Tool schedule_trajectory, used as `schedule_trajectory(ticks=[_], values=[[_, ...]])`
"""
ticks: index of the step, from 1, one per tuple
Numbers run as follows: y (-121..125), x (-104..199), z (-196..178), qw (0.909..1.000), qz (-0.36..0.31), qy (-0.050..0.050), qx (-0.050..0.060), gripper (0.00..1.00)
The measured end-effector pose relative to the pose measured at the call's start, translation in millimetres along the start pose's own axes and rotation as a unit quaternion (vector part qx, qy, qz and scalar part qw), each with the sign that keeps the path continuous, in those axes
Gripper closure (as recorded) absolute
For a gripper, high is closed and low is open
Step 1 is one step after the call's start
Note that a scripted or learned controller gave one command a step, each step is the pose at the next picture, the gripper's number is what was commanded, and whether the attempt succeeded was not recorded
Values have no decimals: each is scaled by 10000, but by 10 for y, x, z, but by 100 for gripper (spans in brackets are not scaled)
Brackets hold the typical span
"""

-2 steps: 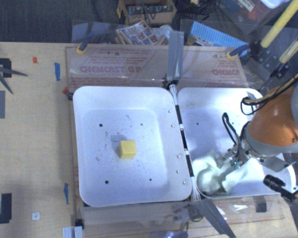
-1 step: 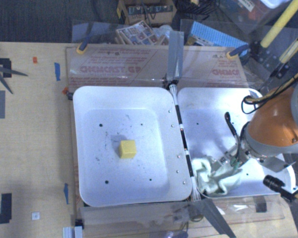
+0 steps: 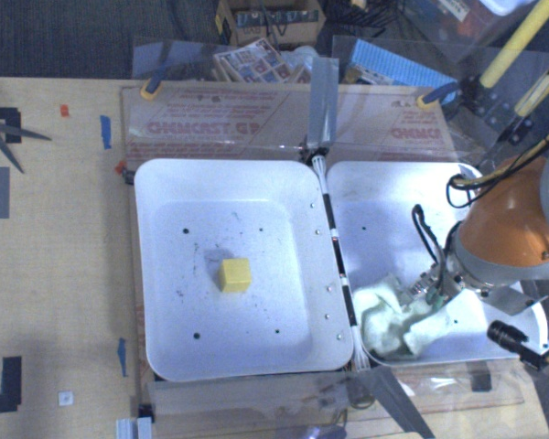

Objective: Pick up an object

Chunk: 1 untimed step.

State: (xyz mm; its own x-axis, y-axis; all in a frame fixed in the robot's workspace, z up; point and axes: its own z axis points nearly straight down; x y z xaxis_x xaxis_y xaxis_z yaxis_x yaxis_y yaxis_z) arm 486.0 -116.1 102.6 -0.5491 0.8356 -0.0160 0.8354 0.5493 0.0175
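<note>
- Counter (image 3: pixel 55 273) carries two shallow white bins side by side.
- Left bin (image 3: pixel 165 199): a yellow block (image 3: pixel 236 275) lies near its centre, alone and well apart from the arm.
- Right bin (image 3: pixel 375 199): the end effector (image 3: pixel 419 311) is low at about five o'clock in the bin, touching a pale crumpled object (image 3: pixel 384 323), possibly cloth.
- Whether the end effector has hold of it, I cannot tell.
- The arm's orange band (image 3: pixel 503 227) sits at three o'clock.
</note>
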Motion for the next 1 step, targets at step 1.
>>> schedule_trajectory(ticks=[1], values=[[-114, -239, 98, 9694, -2453, 4, -8, 100]])
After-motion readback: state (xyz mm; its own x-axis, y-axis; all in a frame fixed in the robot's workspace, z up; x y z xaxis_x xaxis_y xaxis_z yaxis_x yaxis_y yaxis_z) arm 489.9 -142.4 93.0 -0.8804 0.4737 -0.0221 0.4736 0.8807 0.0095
